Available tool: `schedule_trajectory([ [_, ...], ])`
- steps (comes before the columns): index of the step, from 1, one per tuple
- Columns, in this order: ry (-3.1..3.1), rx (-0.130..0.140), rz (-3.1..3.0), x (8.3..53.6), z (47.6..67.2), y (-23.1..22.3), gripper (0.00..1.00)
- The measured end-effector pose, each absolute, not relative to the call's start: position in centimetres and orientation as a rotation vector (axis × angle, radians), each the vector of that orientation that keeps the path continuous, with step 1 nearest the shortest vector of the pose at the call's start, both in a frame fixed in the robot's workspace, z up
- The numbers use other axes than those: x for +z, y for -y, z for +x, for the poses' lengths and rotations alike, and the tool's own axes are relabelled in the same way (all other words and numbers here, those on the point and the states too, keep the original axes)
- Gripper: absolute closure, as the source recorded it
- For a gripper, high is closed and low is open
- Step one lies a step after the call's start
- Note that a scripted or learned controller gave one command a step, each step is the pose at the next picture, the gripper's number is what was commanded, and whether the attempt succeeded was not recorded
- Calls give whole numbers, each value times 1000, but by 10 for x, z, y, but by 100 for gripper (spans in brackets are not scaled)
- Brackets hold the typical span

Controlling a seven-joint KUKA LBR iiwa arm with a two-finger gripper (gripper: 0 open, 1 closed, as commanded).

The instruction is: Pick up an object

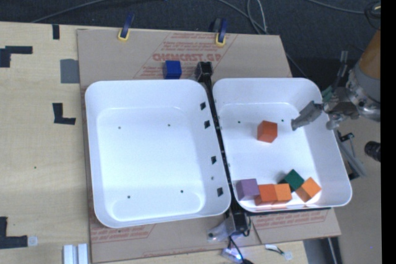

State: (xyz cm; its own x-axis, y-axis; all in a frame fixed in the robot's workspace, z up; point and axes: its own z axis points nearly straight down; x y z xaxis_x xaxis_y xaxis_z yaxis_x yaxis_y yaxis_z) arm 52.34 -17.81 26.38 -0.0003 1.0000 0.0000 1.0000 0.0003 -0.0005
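Orange block [267, 132] lone in the middle of the right bin [322, 151], resting on the floor, well apart from the rest and the likeliest pick; four or five more blocks bunched along that bin's near wall: purple block [248, 187], two orange blocks [274, 193] touching side by side, green block [292, 180] just behind them, another orange block [309, 189] at the near right corner; left bin [105, 133] white and bare-floored; small blue block [172, 68] outside both bins, on the cardboard sheet [185, 52] at the far side. Gripper [307, 114] over the right bin's far right part, reaching in from the right, one dark finger [304, 116] angled toward the lone block but clear of it; nothing seen between the fingers; second finger not made out, so spread or closed cannot be told. Judged stage: approach only; no block lifted, none touched; pick not yet begun. Left to do: bring claw over a block, lower, close on it, raise it clear of the floor. Lone block offers free sides for both fingers; cluster at the near wall tighter, more likely to foul a grasp.
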Motion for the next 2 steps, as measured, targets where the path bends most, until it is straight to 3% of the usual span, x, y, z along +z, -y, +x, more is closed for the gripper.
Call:
schedule_trajectory([
  [1,2216,11,-2211,102,611,180,0],
  [2,2226,0,-2217,89,603,123,0],
])
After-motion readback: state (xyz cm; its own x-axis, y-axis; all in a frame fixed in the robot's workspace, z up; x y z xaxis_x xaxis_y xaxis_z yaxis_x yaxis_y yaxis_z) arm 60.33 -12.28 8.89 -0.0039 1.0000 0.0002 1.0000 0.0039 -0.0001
